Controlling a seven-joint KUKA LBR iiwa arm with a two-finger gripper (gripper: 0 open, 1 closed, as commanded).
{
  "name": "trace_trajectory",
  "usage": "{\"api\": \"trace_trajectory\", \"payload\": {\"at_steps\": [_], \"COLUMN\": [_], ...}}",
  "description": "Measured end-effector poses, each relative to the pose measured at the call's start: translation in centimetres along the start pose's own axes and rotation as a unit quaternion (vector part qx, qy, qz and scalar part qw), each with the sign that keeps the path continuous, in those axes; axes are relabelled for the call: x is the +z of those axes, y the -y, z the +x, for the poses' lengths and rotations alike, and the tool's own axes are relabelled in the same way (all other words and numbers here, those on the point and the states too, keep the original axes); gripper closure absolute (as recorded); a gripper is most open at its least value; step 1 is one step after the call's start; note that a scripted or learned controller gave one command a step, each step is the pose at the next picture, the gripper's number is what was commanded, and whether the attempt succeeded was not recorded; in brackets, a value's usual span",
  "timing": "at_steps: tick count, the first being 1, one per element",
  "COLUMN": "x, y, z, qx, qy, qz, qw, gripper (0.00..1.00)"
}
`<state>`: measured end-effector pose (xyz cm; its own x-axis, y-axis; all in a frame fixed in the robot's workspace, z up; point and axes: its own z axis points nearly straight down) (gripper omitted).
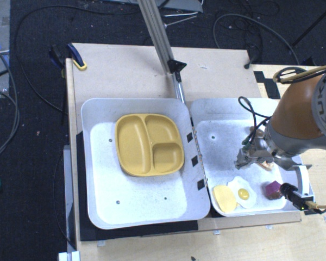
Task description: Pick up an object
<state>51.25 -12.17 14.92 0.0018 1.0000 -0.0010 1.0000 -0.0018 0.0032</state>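
Jaws [254, 157] low in right bin [217, 118], open/shut can't tell (wrist blocks) | targets: fried egg [244, 194], yellow slice [224, 198], purple piece [273, 189] near front wall | risk: closes off-target, nothing grabbed

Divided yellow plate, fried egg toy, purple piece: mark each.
divided yellow plate [137, 145], camera view, floor of its large left compartment.
fried egg toy [243, 193], camera view, on the yolk.
purple piece [272, 189], camera view, its top face.

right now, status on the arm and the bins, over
Gripper low in right bin, nothing seen held. Fried egg toy, yellow piece, purple piece along near wall. Yellow divided plate in left bin.
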Motion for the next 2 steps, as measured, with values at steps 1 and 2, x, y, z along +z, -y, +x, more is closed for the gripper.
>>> {"api": "trace_trajectory", "payload": {"at_steps": [1, 2], "x": [-4.3, -9.3], "y": [0.0, -0.2], "z": [-0.5, -0.5], "qx": [-0.002, -0.002], "qy": [0.0, 0.0], "qz": [0.0, -0.001], "qw": [1.0, 1.0], "gripper": [1.0, 1.0]}}
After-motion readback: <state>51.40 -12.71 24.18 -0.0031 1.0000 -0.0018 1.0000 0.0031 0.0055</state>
